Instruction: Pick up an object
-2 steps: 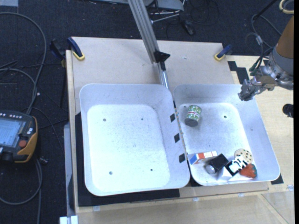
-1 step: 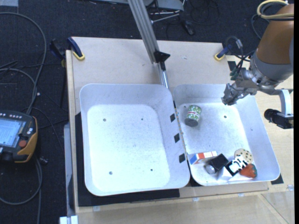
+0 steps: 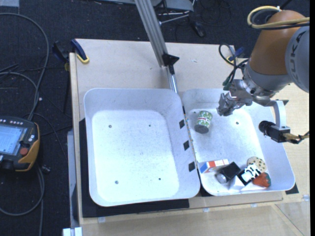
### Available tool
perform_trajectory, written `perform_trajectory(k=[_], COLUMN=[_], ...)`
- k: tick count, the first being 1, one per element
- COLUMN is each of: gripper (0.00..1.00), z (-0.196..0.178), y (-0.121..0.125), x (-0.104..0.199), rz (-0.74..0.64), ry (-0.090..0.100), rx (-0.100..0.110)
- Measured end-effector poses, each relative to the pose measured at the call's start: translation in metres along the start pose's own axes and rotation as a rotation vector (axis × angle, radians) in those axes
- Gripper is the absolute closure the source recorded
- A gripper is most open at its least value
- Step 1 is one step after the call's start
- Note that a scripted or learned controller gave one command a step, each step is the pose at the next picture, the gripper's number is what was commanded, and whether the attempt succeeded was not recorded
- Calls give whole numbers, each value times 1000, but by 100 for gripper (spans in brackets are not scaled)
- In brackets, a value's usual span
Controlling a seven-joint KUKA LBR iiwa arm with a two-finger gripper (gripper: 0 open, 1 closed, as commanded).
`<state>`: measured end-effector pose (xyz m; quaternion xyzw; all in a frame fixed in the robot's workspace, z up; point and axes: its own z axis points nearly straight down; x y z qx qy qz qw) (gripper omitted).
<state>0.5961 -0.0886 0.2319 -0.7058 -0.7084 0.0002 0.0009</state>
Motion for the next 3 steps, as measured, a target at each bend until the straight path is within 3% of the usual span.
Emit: perform_trajectory(k=[3], gripper=[100], z=[15], y=[-22], x=[147], rz=[-1], ry=[0], rx=[-1])
